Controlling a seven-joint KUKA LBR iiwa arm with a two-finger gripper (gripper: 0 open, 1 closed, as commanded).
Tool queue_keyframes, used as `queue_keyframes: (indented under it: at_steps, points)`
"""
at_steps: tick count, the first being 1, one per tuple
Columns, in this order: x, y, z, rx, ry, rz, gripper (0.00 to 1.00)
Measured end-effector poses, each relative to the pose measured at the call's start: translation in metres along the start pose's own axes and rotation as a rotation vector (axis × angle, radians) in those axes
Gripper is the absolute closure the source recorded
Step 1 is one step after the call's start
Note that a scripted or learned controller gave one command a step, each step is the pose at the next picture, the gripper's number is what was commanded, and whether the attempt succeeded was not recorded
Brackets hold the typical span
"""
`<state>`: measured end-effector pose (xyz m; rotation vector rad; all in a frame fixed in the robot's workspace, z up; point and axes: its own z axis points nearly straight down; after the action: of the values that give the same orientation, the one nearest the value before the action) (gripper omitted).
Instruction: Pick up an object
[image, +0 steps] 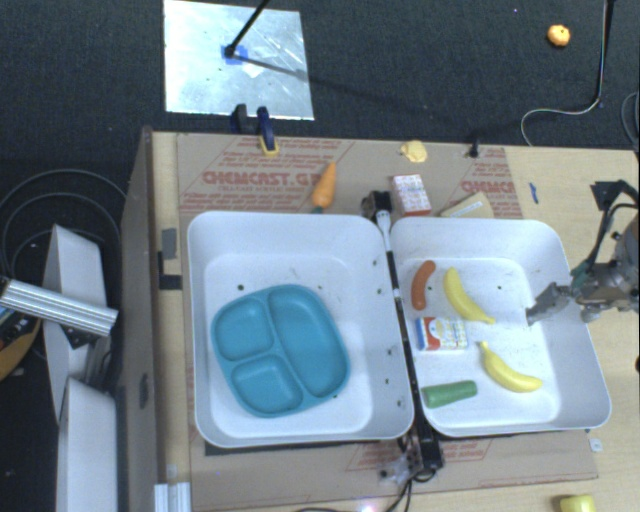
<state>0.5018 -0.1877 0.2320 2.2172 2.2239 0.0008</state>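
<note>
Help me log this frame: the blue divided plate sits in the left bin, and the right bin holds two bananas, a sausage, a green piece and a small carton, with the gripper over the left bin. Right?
Not quite. In the camera view the gripper is at the right bin, not the left bin. The rest stands: the blue divided plate lies in the left bin, the food items in the right.

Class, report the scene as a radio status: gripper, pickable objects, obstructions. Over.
Gripper low at right bin's right edge. Two bananas, sausage, carton, green piece untouched. Path unobstructed.

Glossy plastic bins (300, 235), matt blue tray (280, 348), cardboard underneath (260, 180).
</note>
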Motion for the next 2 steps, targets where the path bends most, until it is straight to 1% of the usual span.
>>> queue_keyframes:
  at_steps: [1, 2]
  points:
    - [0.013, -0.015, 0.126, 0.010, 0.004, 0.001, 0.00]
    - [0.054, -0.015, 0.149, 0.002, 0.002, -0.003, 0.00]
